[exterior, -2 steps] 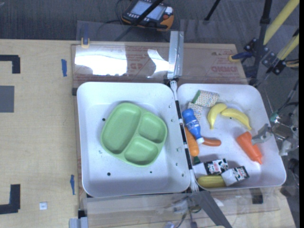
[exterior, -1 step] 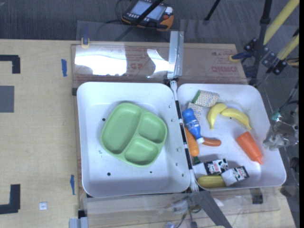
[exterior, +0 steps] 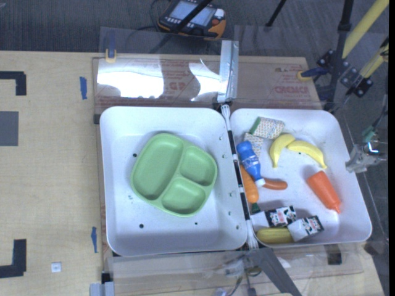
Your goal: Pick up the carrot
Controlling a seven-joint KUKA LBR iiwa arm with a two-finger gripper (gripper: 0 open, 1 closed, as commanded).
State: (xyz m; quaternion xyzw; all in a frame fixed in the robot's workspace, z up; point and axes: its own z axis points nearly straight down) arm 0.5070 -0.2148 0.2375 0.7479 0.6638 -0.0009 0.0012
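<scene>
At the near end of the right bin (exterior: 355, 230), two black-and-white cartons (exterior: 295, 221) carried print too small to read. Just beyond them the carrot (exterior: 324, 190) lay alone on the bin floor, slanting toward the right wall. What appeared to be the gripper (exterior: 363, 158) sat at that rim, and whether it was spread or closed could not be told. A tapered, smooth carrot could have squirted out of a pinch. A second orange item (exterior: 250, 187) beside the blue bottle (exterior: 250, 158), whose label was illegible, could have been taken by mistake, and the bananas (exterior: 296, 148) lay close behind. Red lettering on the far cardboard (exterior: 284, 82) was unreadable.
</scene>
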